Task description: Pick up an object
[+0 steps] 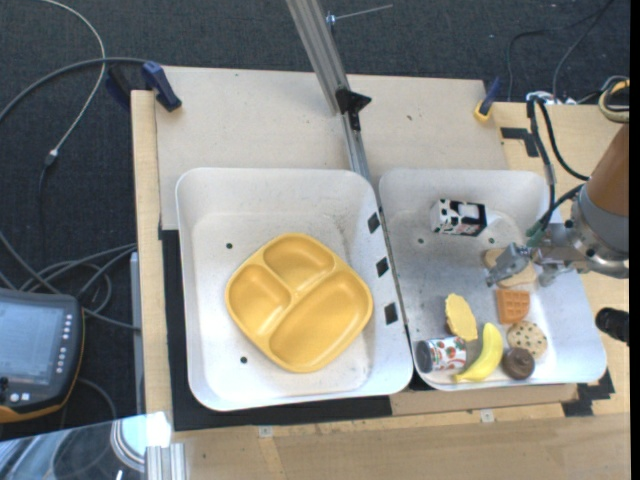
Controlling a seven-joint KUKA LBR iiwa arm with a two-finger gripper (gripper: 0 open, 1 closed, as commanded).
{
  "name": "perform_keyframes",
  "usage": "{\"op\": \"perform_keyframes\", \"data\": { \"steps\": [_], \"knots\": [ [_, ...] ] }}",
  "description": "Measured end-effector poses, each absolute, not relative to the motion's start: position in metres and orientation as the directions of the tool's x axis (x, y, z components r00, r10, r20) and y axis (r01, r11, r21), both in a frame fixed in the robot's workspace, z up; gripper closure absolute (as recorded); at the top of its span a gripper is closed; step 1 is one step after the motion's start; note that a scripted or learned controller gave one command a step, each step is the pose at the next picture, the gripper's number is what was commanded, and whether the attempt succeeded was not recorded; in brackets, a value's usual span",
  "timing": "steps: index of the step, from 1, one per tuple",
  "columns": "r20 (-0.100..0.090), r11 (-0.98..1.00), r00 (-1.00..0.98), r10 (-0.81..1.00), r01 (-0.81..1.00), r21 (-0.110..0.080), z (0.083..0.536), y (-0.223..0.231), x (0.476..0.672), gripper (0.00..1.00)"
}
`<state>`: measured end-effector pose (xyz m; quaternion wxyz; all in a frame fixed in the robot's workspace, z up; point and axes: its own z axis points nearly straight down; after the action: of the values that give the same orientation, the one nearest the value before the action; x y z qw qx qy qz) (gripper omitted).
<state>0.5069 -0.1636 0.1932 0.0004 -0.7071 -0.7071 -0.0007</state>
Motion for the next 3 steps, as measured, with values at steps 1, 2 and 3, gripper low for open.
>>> {"op": "perform_keyframes", "data": {
  "steps": [1, 2, 3],
  "knots": [
    [0.001, 0.002, -0.002, 1.0, 1.0, 0.004, 0.204, -0.163, 0.508, 1.0],
    [0.002, -0.004, 0.004, 1.0, 1.0, -0.007, 0.145, -0.204, 0.508, 1.0],
    [0.005, 0.002, -0.002, 1.0, 1.0, -0.007, 0.09, -0.175, 0.502, 1.0]
  ]
}}
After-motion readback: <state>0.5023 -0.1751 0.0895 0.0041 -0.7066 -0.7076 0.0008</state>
